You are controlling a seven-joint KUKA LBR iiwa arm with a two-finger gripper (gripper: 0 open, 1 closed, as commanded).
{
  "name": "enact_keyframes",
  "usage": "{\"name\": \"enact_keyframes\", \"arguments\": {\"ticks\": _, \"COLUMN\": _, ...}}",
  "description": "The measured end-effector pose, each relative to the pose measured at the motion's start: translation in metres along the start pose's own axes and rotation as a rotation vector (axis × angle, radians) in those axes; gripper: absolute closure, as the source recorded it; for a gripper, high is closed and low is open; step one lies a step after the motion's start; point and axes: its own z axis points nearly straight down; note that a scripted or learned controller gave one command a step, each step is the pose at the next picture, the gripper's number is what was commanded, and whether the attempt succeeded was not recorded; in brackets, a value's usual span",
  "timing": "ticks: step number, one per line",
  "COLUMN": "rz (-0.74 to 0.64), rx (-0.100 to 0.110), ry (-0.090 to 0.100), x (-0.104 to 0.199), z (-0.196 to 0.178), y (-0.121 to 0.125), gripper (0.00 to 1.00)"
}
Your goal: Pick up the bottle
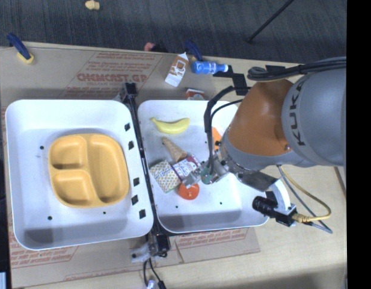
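The left bin (pixel 20 161) carries a yellow divided tray (pixel 88 168); in the right bin (pixel 233 218), a banana (pixel 171 124), a cone (pixel 174 147) and a patterned packet (pixel 167 174) lie left of the tool (pixel 207 172), which hangs low over the clutter. I cannot tell how its tips stand. The blue bottle (pixel 206 68) lies on the tabletop (pixel 59 65) beyond that bin, so this looks like the reaching step, and the arm would need to travel out to it.

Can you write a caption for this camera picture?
Grey KUKA arm's gripper reaches into right white bin beside a yellow banana.
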Motion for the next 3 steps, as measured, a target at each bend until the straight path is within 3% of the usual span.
{"name": "enact_keyframes", "arguments": {"ticks": 1, "rz": 0.101, "rx": 0.001, "ry": 0.000, "x": 0.057, "z": 0.006, "y": 0.028, "gripper": 1.00}}
{"name": "enact_keyframes", "arguments": {"ticks": 2, "rz": 0.147, "rx": -0.002, "ry": -0.002, "x": 0.055, "z": -0.069, "y": 0.027, "gripper": 1.00}}
{"name": "enact_keyframes", "arguments": {"ticks": 3, "rz": 0.271, "rx": 0.002, "ry": 0.001, "x": 0.047, "z": -0.051, "y": 0.022, "gripper": 1.00}}
